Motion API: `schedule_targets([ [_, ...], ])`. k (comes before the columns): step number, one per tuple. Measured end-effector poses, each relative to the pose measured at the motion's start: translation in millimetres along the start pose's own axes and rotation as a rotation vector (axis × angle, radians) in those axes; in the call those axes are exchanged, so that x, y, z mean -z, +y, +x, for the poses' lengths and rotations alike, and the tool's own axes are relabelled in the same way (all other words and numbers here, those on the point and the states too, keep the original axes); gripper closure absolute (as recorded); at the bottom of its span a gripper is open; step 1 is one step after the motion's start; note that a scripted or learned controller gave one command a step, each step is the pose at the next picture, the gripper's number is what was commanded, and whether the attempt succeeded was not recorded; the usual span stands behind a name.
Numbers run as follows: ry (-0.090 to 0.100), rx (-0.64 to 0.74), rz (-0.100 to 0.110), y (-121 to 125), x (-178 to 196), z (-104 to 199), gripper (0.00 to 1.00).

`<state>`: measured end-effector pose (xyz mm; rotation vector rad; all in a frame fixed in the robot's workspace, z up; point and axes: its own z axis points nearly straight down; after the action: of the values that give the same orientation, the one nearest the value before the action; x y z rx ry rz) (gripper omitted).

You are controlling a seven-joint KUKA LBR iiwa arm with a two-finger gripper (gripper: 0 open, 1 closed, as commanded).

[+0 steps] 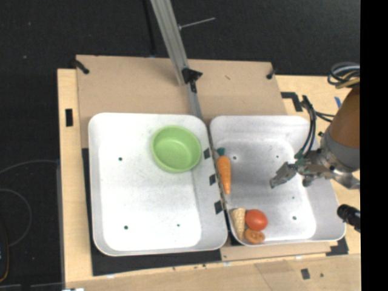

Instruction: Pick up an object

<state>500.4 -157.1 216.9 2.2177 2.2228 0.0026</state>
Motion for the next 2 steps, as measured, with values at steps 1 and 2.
schedule_targets([
  [1,0.000,-0.002,-0.001,0.0,0.0,-0.1,0.00],
  [2,-0.001,-0.003,0.005,-3.2,-43.6,-5.7,0.00],
])
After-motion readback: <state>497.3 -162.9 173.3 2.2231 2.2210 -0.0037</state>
